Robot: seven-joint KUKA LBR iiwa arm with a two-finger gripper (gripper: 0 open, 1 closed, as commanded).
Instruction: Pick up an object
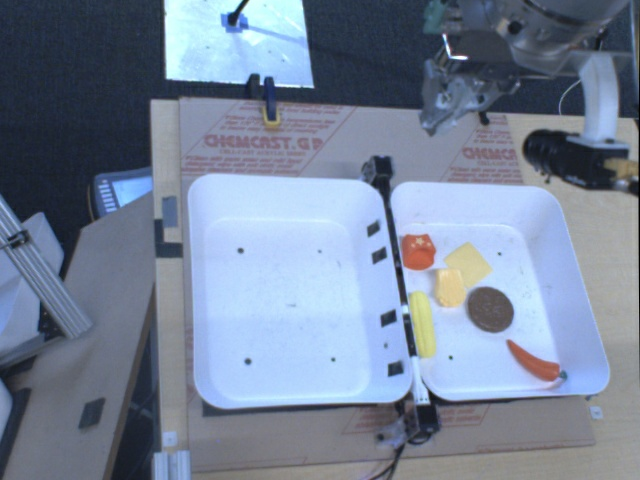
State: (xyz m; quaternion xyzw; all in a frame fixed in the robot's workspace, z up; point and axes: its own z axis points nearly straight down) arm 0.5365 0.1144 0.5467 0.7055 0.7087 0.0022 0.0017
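The desk (120, 268) carries a brown board (330, 133) printed "CHEMCAST GP" under two white bins, left bin (200, 208) and right bin (560, 228), over dark carpet (80, 58). In the right bin lie a tomato (418, 251), cheese (467, 264), a cookie (491, 309), a banana (423, 325) and a chili (533, 360). The gripper (447, 108) hangs above the board behind that bin; whether its jaws are spread I cannot tell.

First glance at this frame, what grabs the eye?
The cluster of small items in the right bin: an orange-red piece, a yellow wedge, a brown disc, a yellow corn cob against the divider and a red chili near the front edge. The gripper hangs above the bench behind that bin, well clear of them.
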